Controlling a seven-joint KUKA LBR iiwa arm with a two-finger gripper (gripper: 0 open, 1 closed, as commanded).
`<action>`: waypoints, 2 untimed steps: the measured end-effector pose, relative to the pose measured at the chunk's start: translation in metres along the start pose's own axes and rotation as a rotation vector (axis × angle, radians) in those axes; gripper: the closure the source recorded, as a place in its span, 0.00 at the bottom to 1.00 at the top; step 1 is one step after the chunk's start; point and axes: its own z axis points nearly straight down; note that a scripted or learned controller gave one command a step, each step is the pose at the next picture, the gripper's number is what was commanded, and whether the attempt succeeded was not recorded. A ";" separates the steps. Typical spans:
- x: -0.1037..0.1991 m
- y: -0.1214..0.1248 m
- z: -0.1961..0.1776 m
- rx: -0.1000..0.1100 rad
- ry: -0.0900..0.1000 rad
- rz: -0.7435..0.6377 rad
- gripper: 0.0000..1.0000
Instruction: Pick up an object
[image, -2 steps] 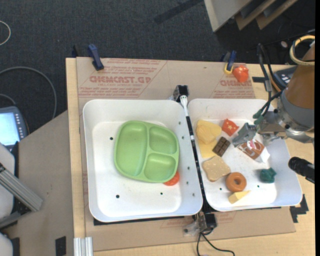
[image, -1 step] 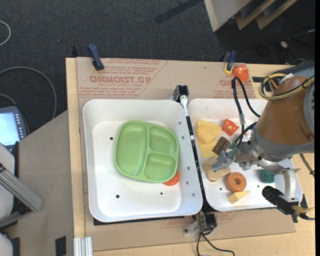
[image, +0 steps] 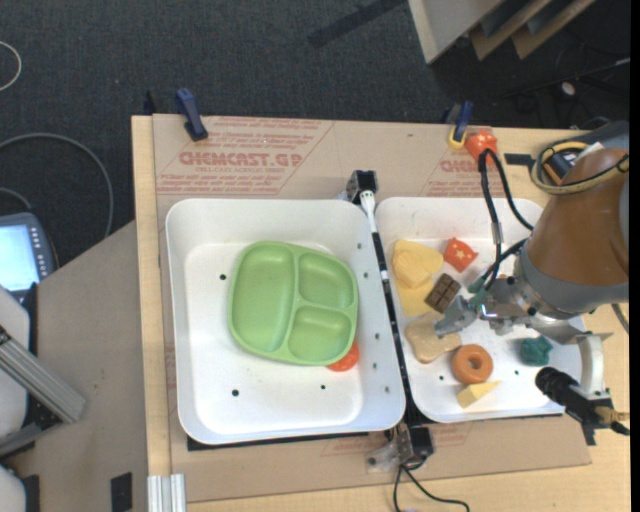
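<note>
The two-finger gripper (image: 458, 315) hangs low in the right white plastic bin (image: 420, 395), and its metal fingers (image: 448, 320) stand apart with nothing between them, so by this view no object is picked up yet. The tips sit over the tan flat bread-shaped piece (image: 428, 342) at the bin's near left, just beside the small brown block (image: 442, 292). Farther back lie a pale yellow rounded lump (image: 414, 264) and a red cube (image: 459, 253). Nearer are a brown ring doughnut (image: 472, 363), a pale yellow wedge (image: 477, 393) and, to the right, a teal lump (image: 534, 350). The left white plastic bin (image: 200, 400) holds a green divided plastic tray (image: 294, 302) with an orange-red piece (image: 343, 361) peeking from under its near edge. The closing and the lift are left to do.
</note>
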 end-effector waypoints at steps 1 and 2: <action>-0.009 0.001 -0.023 -0.004 -0.001 0.000 0.00; -0.013 -0.001 0.021 0.007 0.003 0.000 0.00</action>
